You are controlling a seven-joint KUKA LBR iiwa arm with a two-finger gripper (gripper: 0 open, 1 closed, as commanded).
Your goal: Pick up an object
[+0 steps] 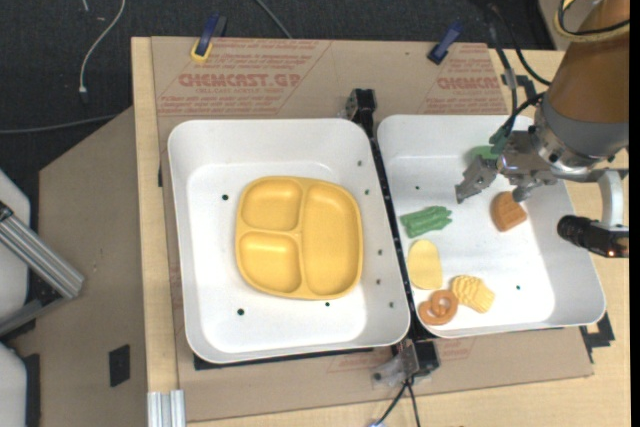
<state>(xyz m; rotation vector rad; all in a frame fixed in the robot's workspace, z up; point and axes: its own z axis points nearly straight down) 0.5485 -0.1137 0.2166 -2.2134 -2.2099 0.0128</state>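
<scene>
Cardboard under two white bins frames the bench. Over the right bin [560, 300] the gripper [497, 180] hangs with fingers spread, nothing between them — the approach step. An orange-brown piece [508, 213] lies just below the fingertips; the next move calls for lowering and closing around it.

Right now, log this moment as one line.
gripper: open, above right bin | holding: nothing | nearest: orange piece | yellow tray: left bin

end effector [492, 183] over right bin [560, 310] | yellow plate [299, 237] in left bin [200, 215]
</scene>
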